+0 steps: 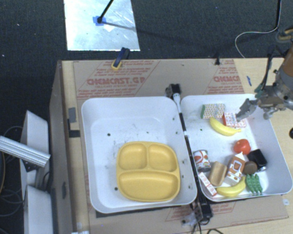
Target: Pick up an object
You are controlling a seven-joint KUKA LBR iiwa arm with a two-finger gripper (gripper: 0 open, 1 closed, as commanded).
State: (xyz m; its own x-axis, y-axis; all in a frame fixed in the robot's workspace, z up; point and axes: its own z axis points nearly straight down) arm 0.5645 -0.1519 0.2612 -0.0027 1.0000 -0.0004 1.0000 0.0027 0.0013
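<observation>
The right bin (281, 173) holds several toy food items: a checkered box (213, 110), a banana (223, 128), a small red-and-white carton (231, 120), a tomato (241, 146), a can (201, 160), a juice carton (235, 167), a second banana (232, 189), a green pepper (255, 182) and a black piece (258, 158). My gripper (245, 111) hangs over the bin's upper right part, just right of the small carton and above the first banana. Nothing shows between its fingers.
The left bin (95, 121) holds a yellow divided plate (148, 170). A black clamp (174, 91) sits at the top of the rim between the bins. The arm (287, 82) comes in from the right over the bench edge.
</observation>
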